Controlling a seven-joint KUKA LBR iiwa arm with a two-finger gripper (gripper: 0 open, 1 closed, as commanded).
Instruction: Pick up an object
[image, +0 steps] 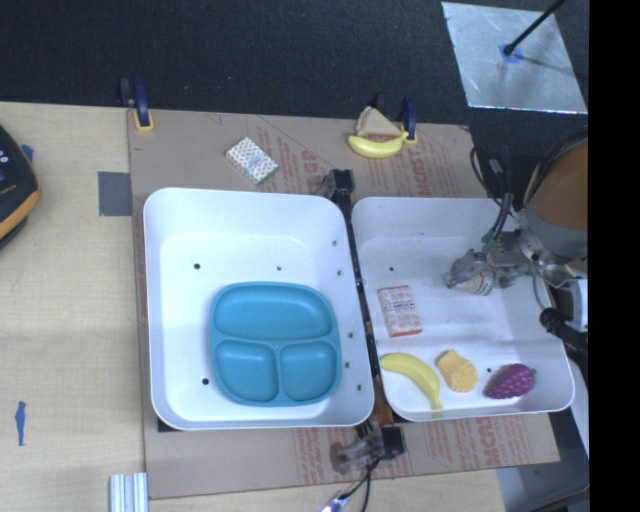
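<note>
The right bin (420, 225) holds a red-and-white packet (398, 309), a yellow banana (413, 375), a yellow corn piece (458, 371) and a purple grape bunch (510, 381). My gripper (472, 274) reaches in from the right, low over the upper right part of this bin. It is up and to the right of the packet and well above the corn. Nothing shows between its tips. The grey arm with its orange band (560, 195) rises behind it at the right edge.
The left bin (170, 230) holds a blue divided plate (275, 342). Outside the bins, on the cardboard, lie a small patterned packet (251, 159) and a second banana with a sandwich wedge (377, 140). Clamps hold the bins at the seam between them.
</note>
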